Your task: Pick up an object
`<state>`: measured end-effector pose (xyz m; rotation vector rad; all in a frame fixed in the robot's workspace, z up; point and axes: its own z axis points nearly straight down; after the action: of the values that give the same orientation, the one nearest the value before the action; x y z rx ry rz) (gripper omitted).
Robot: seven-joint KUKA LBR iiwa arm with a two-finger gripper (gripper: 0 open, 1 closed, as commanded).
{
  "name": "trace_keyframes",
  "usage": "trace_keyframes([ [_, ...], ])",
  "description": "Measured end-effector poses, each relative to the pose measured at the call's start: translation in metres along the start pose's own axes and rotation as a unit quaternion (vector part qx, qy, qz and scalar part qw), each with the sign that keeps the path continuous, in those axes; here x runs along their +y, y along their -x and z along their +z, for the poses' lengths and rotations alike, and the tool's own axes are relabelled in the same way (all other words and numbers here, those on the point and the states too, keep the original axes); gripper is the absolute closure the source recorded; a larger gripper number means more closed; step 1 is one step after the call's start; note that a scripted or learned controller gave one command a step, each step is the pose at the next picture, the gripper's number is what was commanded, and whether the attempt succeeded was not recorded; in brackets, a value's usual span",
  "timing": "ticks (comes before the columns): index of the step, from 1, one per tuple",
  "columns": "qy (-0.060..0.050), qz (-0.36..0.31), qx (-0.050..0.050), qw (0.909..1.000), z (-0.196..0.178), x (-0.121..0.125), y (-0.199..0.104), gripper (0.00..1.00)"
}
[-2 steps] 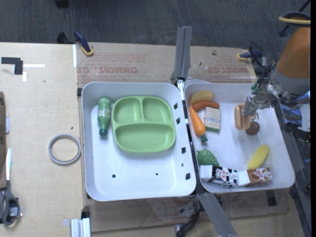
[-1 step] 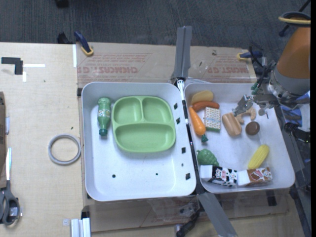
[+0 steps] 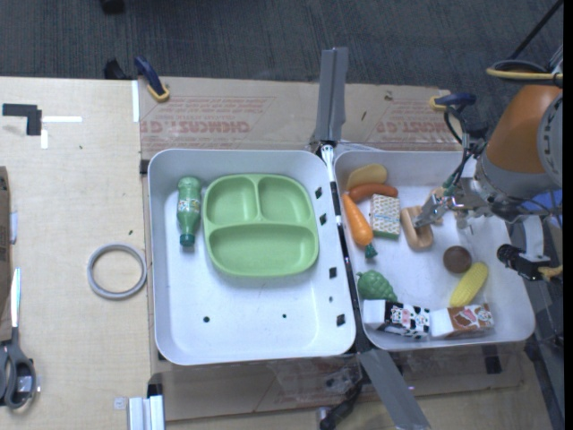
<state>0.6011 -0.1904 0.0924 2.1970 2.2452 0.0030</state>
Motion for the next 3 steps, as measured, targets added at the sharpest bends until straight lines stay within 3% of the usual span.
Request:
trace_keyframes([
  [1, 0.000, 0.000, 0.001, 1.0000, -0.0095, 0.0008, 0.0002, 1.00],
  [2, 0.000, 0.001, 0.001, 1.0000, -0.0095, 0.0008, 0.0003, 0.00],
  [3, 0.000, -0.041, -0.001, 0.9991, -0.0005, -0.0062, -0.0020, 0.00],
])
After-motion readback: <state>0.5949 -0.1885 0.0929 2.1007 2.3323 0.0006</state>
